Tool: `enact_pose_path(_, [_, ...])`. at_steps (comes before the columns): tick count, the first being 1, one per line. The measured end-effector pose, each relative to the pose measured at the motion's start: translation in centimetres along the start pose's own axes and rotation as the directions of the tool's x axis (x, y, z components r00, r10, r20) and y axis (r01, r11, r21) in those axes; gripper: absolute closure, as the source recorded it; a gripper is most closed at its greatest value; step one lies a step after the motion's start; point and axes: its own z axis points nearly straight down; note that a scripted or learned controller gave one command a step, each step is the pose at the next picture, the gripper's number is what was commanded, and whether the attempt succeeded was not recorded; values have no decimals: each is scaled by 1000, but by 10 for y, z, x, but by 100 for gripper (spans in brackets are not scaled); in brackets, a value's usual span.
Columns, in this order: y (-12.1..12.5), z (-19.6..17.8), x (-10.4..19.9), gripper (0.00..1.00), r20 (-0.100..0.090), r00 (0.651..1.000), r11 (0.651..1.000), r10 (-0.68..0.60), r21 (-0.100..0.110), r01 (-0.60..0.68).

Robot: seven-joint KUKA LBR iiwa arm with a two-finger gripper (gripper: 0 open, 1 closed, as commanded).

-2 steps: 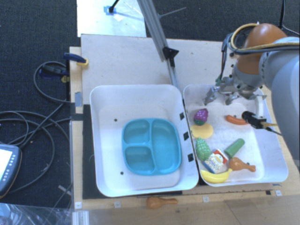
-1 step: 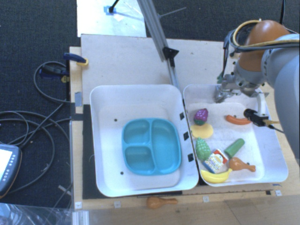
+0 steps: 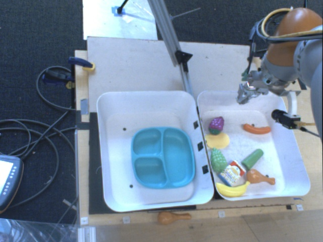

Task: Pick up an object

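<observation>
Pale worktop (image 3: 136,64) on dark carpet, carrying two white bins. Nearest me, on the worktop's front edge, an orange drumstick toy (image 3: 174,217). In the left bin (image 3: 108,135), a blue divided plate (image 3: 163,157). In the right bin (image 3: 298,170), front to back: banana (image 3: 233,189), second drumstick (image 3: 260,177), carton (image 3: 233,174), green cucumber (image 3: 252,159) lying diagonally, corn (image 3: 218,159), lemon slice (image 3: 217,140), grapes (image 3: 216,124), and a sausage (image 3: 257,129) with its long axis left-right. The gripper (image 3: 246,93) hovers over the bin's far edge, behind the sausage and apart from it; I cannot tell its state.
</observation>
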Motion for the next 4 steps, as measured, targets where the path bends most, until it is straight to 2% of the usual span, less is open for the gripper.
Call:
enact_pose_path(2, [8,-120,9,100,0,1000,1000,-3,-2,3])
enact_pose_path(3, [-15,-120,51,100,-3,1000,1000,-4,7,4])
enact_pose_path(4, [-27,-103,100,100,-3,1000,1000,-5,9,5])
